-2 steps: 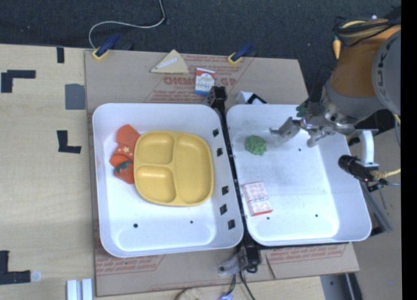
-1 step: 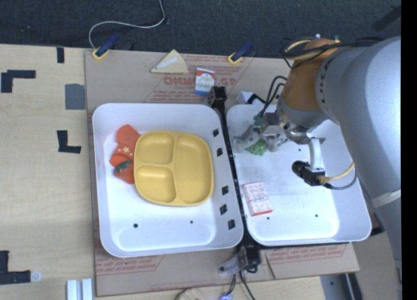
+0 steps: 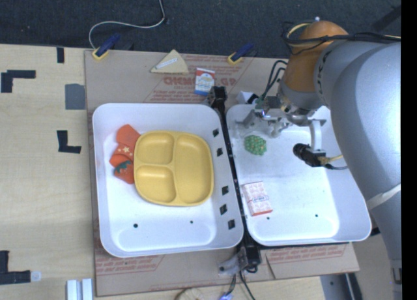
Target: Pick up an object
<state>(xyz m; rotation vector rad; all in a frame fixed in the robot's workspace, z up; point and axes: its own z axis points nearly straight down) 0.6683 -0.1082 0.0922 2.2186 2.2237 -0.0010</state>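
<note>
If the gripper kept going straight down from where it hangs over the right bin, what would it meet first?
Probably the green object, which lies just below and left of the gripper in the camera view. Depth is hard to judge from this slant, so it may instead land on the bare floor of the right bin beside it.

One fixed camera is looking down at a slant on my bench from above, taking in both the left bin and the right bin whole; my arm is reaching in from its right, looming close.
</note>
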